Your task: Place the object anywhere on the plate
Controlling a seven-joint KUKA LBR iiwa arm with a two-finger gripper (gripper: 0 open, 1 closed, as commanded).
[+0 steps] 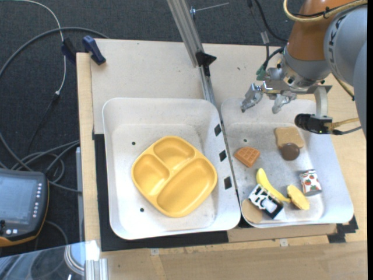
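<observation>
While you're looking from the front edge, you've got the black-and-white packet (266,202), banana (269,185) and a yellow slice (298,197) sitting closest in the right bin (338,206), with the little carton (310,182) just beside them. A bit further back there's the waffle (247,156), then the brown puck (289,151) touching the toast (288,135). Your yellow plate (174,175) sits alone in the left bin (116,133), well apart from all that. At the far end, your gripper (267,97) hovers over the right bin's back rim, fingers spread apart, nothing between them.
</observation>
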